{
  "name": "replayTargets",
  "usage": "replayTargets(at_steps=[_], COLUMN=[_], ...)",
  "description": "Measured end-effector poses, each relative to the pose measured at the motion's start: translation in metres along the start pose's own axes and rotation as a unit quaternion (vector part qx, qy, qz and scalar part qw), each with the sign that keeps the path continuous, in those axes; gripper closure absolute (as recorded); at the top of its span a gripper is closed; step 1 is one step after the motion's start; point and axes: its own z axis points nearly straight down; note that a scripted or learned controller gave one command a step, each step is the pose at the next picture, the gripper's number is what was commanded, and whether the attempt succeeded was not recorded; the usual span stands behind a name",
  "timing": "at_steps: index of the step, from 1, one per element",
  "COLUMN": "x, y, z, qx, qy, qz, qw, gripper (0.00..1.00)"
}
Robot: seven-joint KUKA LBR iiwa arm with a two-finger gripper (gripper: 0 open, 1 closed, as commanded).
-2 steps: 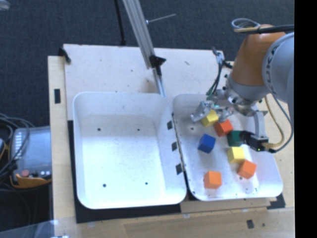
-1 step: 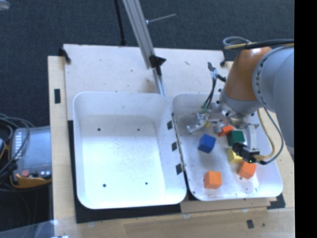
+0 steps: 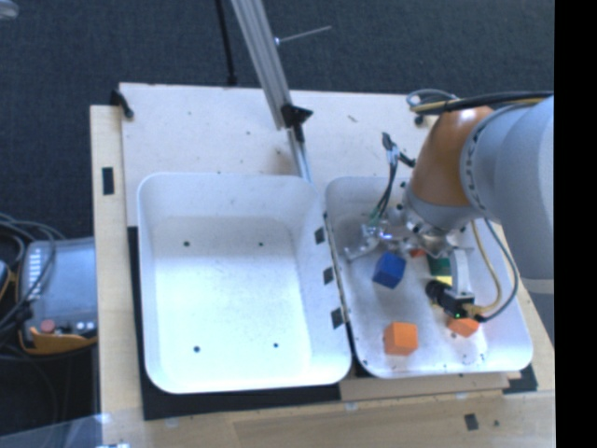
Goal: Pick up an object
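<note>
The gripper (image 3: 387,250) is seen low in the right bin (image 3: 504,353) just above a blue block (image 3: 389,271), finger state cannot be told, with an orange block (image 3: 401,338) lying nearby.

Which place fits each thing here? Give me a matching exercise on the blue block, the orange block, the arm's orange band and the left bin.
Things:
1. blue block
2. orange block
3. orange band
4. left bin

Places:
A. near the right bin's front edge
B. above the wrist, over the right bin
C. beside the bin with the blocks
D. mid right bin, just below the wrist

Pairs: 1-D, 2-A, 3-B, 4-C
</note>
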Motion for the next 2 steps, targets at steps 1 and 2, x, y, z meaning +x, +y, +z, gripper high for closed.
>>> replayTargets(at_steps=[1,2], x=[-0.001,-0.001], y=[0.001,-0.003], z=[-0.013,-0.058], qx=[-0.003,-0.002], qy=[0.001,0.001], qz=[0.004,0.004], qw=[1.0,1.0], gripper=[1.0,1.0])
